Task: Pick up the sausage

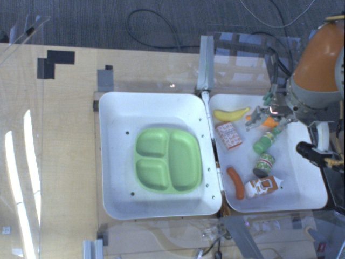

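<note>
arm: I see my grey arm (318, 74) with its orange band reaching in from the right, over the right bin's (312, 198) far right part.
hand: the hand (272, 112) hangs above the bin's upper middle, just over the orange item; I cannot tell its state from this angle, the metal parts blur together.
sausage: the sausage (235, 182) lies flat near the right bin's lower left corner, close to the left wall, well apart from the hand, nothing touching it from above.
neighbours: a small carton (262, 186) with a brown and white label lies just beside the sausage on its right.
other items: banana (232, 113) at the top left of that bin, red-and-white packet (229, 135) under it, green bottle (267, 141) tilted in the middle, a dark round can (263, 164) below it, a small orange item (269, 123) near the hand.
left bin: the left bin (116, 144) holds a green divided tray (167, 159) in its middle.
surface: I see a light wood surface (54, 155) under both bins.
</note>
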### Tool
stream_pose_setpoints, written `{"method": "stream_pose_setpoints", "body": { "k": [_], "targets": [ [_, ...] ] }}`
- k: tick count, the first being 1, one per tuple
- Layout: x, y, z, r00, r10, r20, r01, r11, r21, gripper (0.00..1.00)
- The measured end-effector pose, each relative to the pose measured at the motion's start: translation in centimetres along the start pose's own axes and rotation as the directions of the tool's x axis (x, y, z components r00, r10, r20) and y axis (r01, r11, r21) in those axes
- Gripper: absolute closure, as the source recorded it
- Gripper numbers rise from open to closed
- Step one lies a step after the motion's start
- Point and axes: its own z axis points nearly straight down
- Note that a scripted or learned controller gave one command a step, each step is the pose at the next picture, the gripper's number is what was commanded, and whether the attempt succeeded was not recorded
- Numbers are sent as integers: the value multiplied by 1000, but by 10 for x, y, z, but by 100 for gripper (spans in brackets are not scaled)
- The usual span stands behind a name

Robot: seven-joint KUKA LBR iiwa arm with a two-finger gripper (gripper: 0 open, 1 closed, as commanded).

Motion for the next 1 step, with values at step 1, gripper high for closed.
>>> {"method": "stream_pose_setpoints", "body": {
  "k": [1],
  "targets": [
    [-61, 48, -8, 1000, -9, 2, 9, 1000, -2, 0]
  ]
}}
